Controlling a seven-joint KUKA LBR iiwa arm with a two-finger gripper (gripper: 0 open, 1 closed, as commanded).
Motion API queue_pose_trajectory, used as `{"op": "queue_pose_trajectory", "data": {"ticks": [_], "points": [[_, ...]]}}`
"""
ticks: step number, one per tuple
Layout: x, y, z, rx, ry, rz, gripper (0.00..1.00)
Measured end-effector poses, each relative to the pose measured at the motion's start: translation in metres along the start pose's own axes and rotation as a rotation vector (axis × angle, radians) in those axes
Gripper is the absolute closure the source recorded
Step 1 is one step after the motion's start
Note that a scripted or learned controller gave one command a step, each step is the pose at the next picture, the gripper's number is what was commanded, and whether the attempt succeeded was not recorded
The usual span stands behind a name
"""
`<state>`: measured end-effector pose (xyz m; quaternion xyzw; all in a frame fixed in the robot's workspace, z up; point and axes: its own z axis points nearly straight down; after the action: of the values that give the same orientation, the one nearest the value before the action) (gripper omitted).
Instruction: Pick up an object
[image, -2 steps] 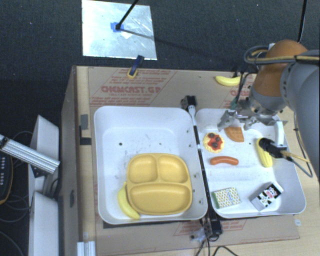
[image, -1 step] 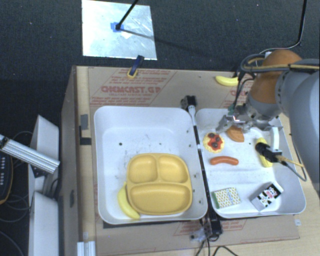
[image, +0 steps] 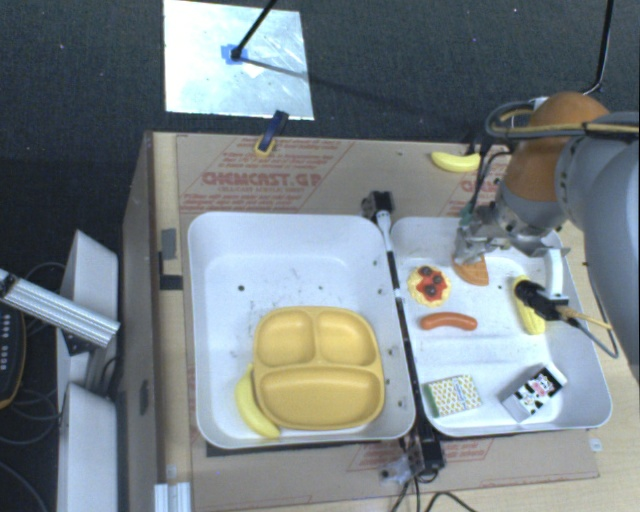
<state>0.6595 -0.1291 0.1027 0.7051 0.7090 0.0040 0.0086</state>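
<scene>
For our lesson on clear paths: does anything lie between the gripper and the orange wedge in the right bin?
Nothing visible does. The gripper appears just over the orange wedge, close to it. The nearest thing, the round red-topped toy, lies to the wedge's left in the view, off that path.

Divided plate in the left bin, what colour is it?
Yellow all over. The divided plate shows best in the camera view.

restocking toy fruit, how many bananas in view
3 bananas: one on the bench behind the right bin, one in the left bin against the yellow tray, one inside that right bin. The arm may hide more.
</scene>
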Motion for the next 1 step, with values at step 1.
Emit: {"op": "queue_pose_trajectory", "data": {"ticks": [1], "points": [[0.0000,-0.0002,0.0002,0.001,0.000,-0.001,0.00]]}}
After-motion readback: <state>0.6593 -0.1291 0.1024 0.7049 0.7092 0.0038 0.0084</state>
